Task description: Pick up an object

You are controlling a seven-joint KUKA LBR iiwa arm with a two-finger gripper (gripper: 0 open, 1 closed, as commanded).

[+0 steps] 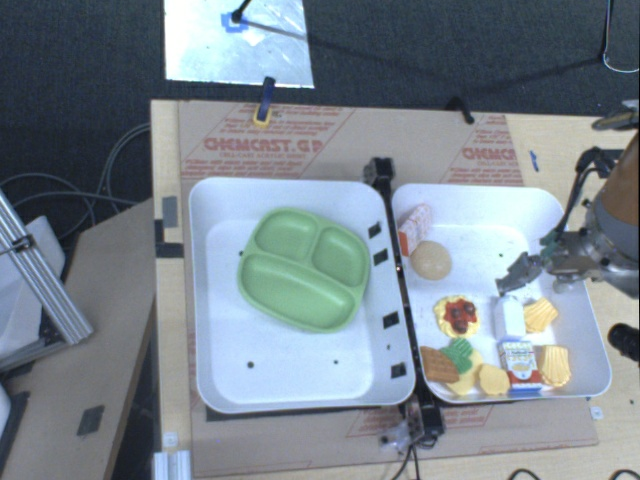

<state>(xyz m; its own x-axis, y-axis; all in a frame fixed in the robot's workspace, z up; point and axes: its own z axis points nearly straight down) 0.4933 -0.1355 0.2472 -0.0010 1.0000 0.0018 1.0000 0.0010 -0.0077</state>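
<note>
End effector [517, 271] hovered over the right bin [480, 213]; its grip state could not be told. Crowded toy food [497, 353] risked a missed or double grasp.

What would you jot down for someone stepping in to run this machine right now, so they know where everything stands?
Gripper: hovering over the right bin, near its right side, above a small white block. Nothing shows between its fingers, so nothing is picked up.

Things: the toy food sits in the right bin: a beige ball, a pizza piece, a milk carton, a red and white packet, and yellow and brown pieces along the front edge. The left bin holds a green divided plate.

Done: arm is over the toys. Left: close on one item and lift it.
</note>
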